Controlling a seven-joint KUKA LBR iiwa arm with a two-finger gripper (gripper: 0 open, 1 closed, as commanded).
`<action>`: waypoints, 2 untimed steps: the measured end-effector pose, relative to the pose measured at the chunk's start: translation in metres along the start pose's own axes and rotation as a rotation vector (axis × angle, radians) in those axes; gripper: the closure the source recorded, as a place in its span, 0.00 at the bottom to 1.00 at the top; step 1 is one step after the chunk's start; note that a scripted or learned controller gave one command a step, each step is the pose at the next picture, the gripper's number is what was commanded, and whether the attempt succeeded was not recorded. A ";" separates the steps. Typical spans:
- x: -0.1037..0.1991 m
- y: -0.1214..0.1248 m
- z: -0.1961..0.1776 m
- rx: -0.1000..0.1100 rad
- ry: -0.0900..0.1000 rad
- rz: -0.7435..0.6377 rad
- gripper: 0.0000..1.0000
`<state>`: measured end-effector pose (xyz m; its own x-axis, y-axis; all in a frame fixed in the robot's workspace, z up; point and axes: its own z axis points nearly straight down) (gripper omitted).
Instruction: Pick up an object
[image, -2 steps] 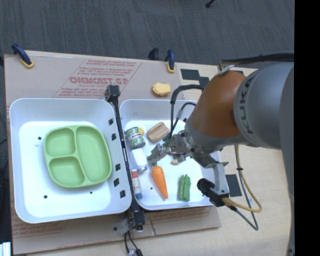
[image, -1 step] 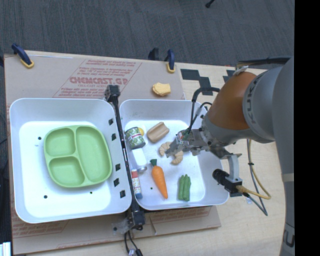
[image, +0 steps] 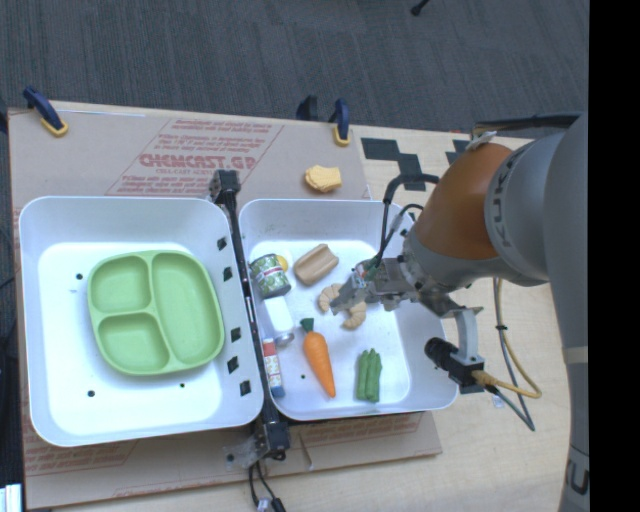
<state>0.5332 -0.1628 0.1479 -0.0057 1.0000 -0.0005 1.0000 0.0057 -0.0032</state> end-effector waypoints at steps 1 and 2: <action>-0.010 -0.029 0.057 0.001 0.001 -0.001 0.00; -0.011 -0.028 0.046 0.001 0.000 -0.006 1.00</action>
<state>0.5052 -0.1735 0.1017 -0.0117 0.9999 -0.0007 0.9999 0.0117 -0.0038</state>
